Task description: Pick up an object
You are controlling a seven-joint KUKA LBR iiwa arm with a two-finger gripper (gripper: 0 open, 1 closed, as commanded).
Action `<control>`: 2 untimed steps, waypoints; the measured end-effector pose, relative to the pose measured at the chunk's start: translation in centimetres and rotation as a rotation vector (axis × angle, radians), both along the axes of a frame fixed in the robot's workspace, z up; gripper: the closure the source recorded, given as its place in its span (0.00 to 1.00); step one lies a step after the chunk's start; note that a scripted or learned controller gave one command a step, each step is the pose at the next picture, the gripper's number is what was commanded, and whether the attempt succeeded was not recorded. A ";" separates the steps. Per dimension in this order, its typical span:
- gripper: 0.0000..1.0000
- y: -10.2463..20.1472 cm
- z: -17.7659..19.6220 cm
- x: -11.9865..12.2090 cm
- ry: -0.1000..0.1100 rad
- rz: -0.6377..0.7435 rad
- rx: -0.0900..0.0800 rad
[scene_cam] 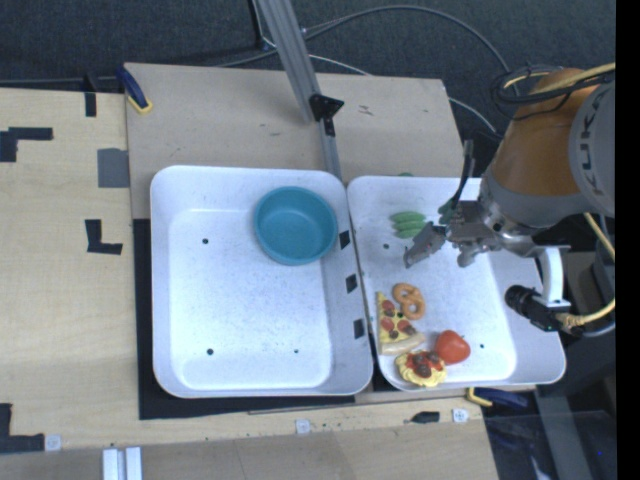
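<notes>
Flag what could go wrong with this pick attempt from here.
1. The gripper hangs open over bare floor of the right bin, between the green item and the pretzel; closing here would likely grab nothing.
2. The pretzel, pizza slice, tomato and yellow piece lie crowded together, so a descent there may knock neighbours or pinch two.

Only legible txt: partial letters "KU" in black on the grey arm (590,153) casing, cut off at frame edge.
</notes>
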State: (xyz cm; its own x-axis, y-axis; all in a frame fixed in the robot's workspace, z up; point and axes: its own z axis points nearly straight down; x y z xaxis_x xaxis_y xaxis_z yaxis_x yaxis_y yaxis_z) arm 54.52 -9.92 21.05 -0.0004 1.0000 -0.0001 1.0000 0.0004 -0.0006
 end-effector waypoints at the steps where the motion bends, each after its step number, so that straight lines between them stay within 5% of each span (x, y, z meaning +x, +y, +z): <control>1: 0.00 -0.1 -4.2 -0.2 0.003 0.000 0.000; 2: 0.00 0.8 -8.9 -0.3 0.004 0.000 0.001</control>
State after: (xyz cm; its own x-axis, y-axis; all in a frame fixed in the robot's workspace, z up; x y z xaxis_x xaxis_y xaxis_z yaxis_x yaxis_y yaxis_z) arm 54.18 -9.14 12.19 -0.0008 1.0000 0.0006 1.0000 0.0008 -0.0049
